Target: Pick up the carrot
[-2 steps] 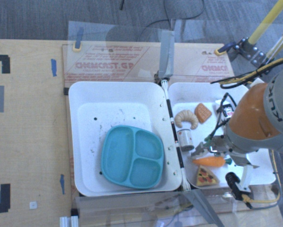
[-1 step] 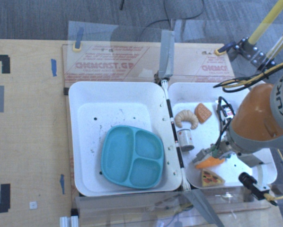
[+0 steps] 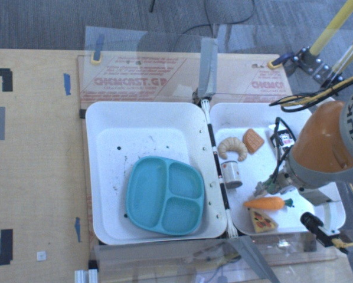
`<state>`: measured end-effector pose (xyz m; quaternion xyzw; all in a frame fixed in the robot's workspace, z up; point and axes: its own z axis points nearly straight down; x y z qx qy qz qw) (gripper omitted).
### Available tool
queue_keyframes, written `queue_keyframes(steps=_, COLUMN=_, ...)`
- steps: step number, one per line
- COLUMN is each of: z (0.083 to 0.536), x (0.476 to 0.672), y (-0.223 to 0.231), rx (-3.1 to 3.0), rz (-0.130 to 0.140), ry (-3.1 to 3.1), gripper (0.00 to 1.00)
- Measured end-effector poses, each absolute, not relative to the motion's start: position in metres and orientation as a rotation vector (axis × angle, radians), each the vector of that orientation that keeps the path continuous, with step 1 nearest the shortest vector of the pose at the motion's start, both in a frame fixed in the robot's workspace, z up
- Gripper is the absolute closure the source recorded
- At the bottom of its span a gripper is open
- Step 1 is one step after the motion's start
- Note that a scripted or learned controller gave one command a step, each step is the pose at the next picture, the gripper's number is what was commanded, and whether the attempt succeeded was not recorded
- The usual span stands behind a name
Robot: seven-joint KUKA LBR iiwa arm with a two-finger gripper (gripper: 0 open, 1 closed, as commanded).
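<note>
The grey arm with the orange band (image 3: 324, 143) is seen at the right of the frame. Its two-finger gripper (image 3: 270, 187) hangs just above the small orange plastic carrot with a green top (image 3: 265, 203), which lies in the lower part of the right white bin (image 3: 235, 114). The jaw state cannot be told (the fingers are blurred). The carrot is judged light, stiff and smooth; its thick middle should be taken across.
</note>
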<state>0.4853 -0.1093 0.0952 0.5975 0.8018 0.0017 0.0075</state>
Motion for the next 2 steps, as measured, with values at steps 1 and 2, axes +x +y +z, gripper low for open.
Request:
queue_keyframes(steps=1, z=0.091, x=0.48, y=-0.102, rx=2.493, rz=-0.004, ry=1.913, gripper=1.0)
queue_keyframes(steps=2, z=0.181, x=0.48, y=-0.078, rx=2.89, rz=-0.012, ry=1.24, gripper=1.0)
